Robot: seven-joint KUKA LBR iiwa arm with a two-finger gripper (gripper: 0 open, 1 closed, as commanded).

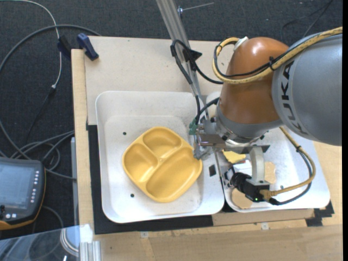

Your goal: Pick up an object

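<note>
Camera view. A tan worktop [136, 64] carries two shallow white bins side by side. The left bin [109, 109] holds one yellow plate [161, 163] with three compartments. It lies flat, right way up, about the bin's centre, and nothing grips it.

The arm [310, 91] enters from 3 o'clock, its orange band [253, 80] above the wrist, and covers much of the right bin [319, 192]. The claw [205, 141] hangs below the wrist over the joint between the two bins, just beside the plate's rim at the plate's 2 o'clock. Whether it touches the plate cannot be told. Whether the claw is open or closed cannot be told, and nothing is seen held in it.

In the right bin, partly hidden by the wrist, lie a pale yellow piece [235, 157] and, at its 4 o'clock, a tan piece [269, 171].

A blue clamp [87, 45] sits at the worktop's 10 o'clock corner.
</note>
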